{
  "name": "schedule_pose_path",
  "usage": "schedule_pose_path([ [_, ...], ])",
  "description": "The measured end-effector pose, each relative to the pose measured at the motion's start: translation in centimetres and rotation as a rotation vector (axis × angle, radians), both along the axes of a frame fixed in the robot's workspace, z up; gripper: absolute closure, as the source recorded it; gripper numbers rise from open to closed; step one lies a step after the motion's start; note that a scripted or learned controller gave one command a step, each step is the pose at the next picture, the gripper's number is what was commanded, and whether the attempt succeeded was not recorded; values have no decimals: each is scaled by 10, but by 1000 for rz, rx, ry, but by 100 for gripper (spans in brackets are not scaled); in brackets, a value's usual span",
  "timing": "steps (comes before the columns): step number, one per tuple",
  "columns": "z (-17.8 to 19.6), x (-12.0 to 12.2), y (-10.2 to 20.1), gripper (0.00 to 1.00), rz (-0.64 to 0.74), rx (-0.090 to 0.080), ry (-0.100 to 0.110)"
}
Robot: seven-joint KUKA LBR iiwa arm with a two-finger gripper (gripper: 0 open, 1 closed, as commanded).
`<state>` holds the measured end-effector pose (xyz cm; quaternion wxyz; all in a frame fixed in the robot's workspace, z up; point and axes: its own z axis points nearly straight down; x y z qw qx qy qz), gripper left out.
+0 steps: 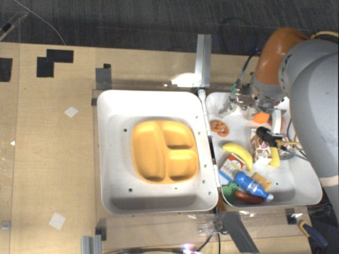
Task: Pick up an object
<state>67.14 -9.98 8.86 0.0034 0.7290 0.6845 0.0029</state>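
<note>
While the gripper [253, 106] hangs at the right bin's [312, 194] 12 o'clock edge, I cannot tell its opening; banana [239, 154] and bottle [252, 185] crowd 6 o'clock.

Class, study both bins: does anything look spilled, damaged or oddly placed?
Nothing looks spilled or broken. The yellow tray lies flat in the left bin. In the right bin, the banana, blue bottle and other items are heaped loosely together.
</note>
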Motion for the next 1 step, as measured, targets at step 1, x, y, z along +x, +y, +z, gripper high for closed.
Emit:
schedule_pose_path([
  [1,-2,-8,7,0,-204,2,2],
])
